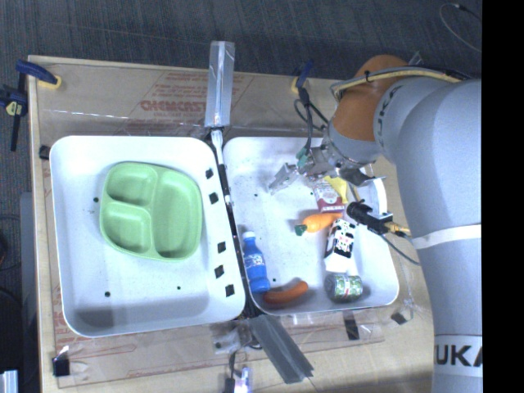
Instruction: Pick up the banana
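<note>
Metal jaws (288, 175) of the grey arm (426, 137) hang over the upper part of the right bin (246, 158); whether they stand apart or together cannot be told, and nothing shows between them. Just right of them, near the wrist, a yellow banana (338, 188) lies partly covered beside a red-labelled packet (327, 193), above a carrot (317, 222) and a black-and-white carton (340, 248). Along the lower edge lie a blue bottle (254, 262), a sausage (286, 293) and a green can (344, 287); the left bin (74, 293) holds a green divided plate (151, 210).
</note>
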`<state>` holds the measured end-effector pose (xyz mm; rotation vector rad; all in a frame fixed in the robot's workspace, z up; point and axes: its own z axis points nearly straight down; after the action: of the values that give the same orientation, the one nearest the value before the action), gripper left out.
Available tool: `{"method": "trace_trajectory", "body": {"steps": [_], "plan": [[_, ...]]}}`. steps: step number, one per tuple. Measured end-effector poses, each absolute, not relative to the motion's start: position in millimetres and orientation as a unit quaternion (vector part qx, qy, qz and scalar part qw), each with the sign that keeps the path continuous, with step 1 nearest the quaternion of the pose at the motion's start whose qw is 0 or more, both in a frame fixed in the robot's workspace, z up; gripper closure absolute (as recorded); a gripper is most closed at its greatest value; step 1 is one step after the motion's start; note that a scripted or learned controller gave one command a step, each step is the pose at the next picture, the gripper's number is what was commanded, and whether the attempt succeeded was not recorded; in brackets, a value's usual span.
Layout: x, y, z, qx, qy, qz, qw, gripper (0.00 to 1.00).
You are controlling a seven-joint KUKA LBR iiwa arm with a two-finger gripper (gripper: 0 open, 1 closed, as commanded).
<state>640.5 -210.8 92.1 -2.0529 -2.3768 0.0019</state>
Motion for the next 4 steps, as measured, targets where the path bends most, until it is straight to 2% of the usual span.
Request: {"method": "trace_trajectory", "body": {"steps": [1, 2, 3, 4], "plan": [[642.2, -207.7, 92.2, -0.601, -0.799, 0.0006, 0.001, 0.0], [658.5, -207.9, 176.8, -0.525, -0.851, 0.0002, -0.001, 0.0], [657.9, -207.2, 91.9, -0.508, -0.862, 0.0006, 0.001, 0.0], [653.9, -208.1, 131.9, -0.441, -0.897, 0.0002, -0.002, 0.0]]}}
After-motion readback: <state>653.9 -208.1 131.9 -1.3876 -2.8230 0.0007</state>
